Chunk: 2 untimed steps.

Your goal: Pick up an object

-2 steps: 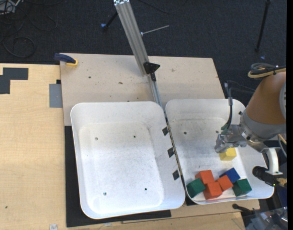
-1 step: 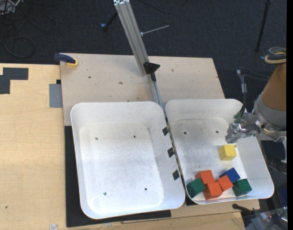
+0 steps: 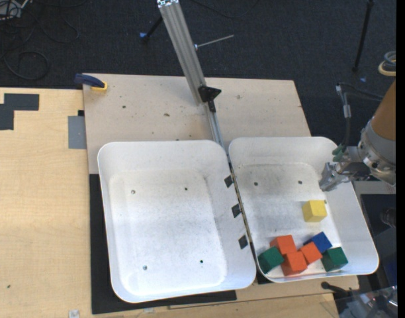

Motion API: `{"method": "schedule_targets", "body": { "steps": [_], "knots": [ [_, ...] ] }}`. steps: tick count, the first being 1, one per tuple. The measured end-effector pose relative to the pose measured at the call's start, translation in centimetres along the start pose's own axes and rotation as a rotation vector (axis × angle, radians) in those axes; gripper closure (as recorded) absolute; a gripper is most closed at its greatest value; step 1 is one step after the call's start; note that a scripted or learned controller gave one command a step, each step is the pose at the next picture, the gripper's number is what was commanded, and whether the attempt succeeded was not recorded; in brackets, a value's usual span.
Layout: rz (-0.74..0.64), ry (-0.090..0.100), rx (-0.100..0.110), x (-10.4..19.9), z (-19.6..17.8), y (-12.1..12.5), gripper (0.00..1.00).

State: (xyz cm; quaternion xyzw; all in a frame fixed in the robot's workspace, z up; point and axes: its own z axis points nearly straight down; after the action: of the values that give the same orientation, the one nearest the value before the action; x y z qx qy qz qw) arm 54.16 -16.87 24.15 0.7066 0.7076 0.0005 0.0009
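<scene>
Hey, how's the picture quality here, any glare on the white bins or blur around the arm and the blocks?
In the camera view, lighting is even: the right white plastic bin shows grey scuffing rather than glare, the small yellow cube casts a soft short shadow, the claw at that bin's right rim looks slightly soft, and the dark floor beyond the bench is dim.

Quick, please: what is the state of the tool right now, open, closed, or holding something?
Tool: it cannot be told whether open or closed; nothing is seen held in it. It is over the right bin, above the yellow block.
</scene>
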Motion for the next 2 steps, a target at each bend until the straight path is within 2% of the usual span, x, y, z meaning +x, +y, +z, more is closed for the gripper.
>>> {"method": "schedule_targets", "body": {
  "steps": [1,2],
  "knots": [
    [-0.002,0.003,0.005,4.7,1.0,0.3,1.00],
    [-0.003,0.004,0.006,9.7,0.4,0.3,1.00]
  ]
}}
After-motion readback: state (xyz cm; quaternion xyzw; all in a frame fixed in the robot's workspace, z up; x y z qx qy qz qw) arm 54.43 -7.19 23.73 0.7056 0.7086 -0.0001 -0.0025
